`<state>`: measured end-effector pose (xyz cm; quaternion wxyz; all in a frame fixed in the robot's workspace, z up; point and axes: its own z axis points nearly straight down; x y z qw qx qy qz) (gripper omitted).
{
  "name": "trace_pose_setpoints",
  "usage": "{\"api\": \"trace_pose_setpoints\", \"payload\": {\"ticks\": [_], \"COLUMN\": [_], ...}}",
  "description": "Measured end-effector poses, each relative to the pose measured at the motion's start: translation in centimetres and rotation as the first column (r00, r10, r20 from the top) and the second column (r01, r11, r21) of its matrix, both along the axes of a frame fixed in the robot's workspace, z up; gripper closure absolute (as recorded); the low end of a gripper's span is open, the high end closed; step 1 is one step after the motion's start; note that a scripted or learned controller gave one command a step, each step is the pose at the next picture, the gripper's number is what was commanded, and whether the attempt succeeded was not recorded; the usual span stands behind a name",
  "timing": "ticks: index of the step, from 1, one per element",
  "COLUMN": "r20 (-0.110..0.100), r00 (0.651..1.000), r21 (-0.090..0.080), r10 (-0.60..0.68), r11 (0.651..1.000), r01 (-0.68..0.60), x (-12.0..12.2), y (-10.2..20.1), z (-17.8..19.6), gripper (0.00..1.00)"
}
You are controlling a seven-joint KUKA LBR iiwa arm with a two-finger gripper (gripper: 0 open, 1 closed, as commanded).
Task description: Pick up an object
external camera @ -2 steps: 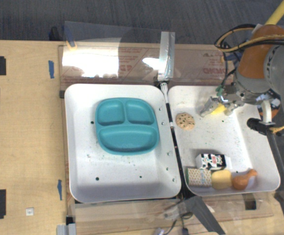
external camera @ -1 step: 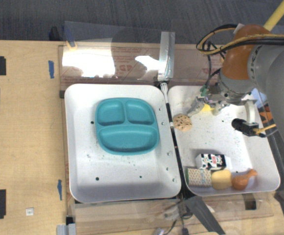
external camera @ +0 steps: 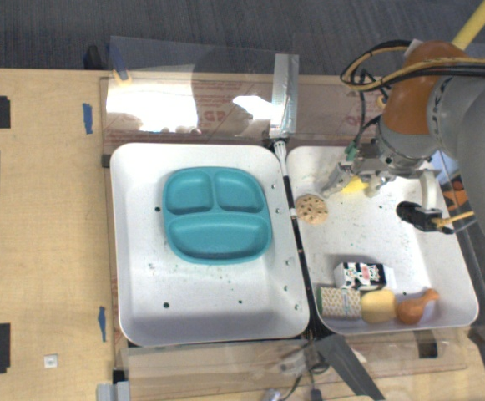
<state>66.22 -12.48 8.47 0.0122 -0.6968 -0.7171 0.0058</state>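
Note:
My gripper (external camera: 352, 185) hangs low over the back of the right bin (external camera: 442, 261), with the orange-banded wrist (external camera: 413, 98) above it. Its two fingers stand spread apart, so it is open. A small yellow object (external camera: 356, 188) shows between the fingers; whether they touch it I cannot tell. Just left of the gripper, near the bin's left wall, lies a round cookie (external camera: 311, 208). At the front of this bin sit a black-and-white box (external camera: 361, 274), a patterned packet (external camera: 339, 302), a tan block (external camera: 378, 307) and an orange piece (external camera: 412, 307).
The left bin (external camera: 133, 299) holds a teal divided plate (external camera: 217, 214). A thin wall (external camera: 295, 241) parts the two bins. A black fitting (external camera: 417, 215) sticks out by the right bin's right side. Cables loop above the wrist.

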Motion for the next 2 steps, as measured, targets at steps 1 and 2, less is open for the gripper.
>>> {"api": "trace_pose_setpoints", "payload": {"ticks": [1, 2], "r20": [0.003, -0.010], "r00": [0.998, 0.998], "r21": [-0.001, -0.003], "r10": [-0.055, -0.058], "r11": [0.998, 0.998], "r01": [0.055, 0.058], "x": [0.09, -0.25], "y": [-0.75, -1.00], "z": [-0.01, 0.64], "gripper": [0.00, 1.00]}}
